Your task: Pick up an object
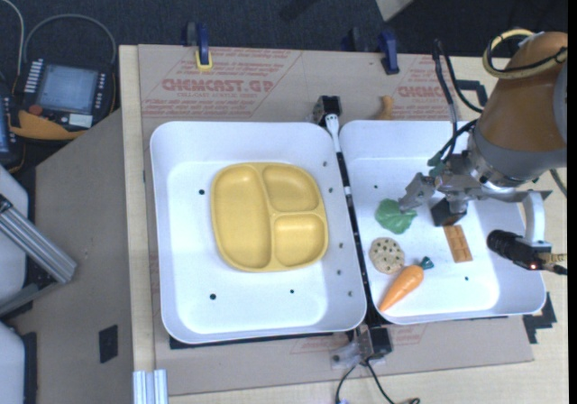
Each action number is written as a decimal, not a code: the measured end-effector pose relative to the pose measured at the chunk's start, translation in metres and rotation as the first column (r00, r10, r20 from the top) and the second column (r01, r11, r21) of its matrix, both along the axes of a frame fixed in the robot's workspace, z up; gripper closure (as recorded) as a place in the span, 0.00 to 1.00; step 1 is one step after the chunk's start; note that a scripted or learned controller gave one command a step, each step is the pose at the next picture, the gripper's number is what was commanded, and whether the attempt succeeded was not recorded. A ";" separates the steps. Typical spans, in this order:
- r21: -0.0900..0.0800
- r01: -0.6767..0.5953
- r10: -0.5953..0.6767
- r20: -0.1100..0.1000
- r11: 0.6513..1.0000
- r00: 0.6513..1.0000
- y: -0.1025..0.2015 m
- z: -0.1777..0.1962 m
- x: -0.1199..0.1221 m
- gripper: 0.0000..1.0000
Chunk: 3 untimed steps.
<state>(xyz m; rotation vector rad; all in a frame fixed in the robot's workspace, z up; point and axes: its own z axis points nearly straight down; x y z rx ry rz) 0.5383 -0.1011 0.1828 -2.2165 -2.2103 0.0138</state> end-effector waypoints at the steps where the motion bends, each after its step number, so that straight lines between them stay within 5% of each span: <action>1: -0.001 -0.003 0.003 0.013 1.000 1.000 0.000 0.007 0.003 0.00; 3: 0.000 -0.001 0.001 0.009 1.000 1.000 0.004 -0.101 0.005 0.00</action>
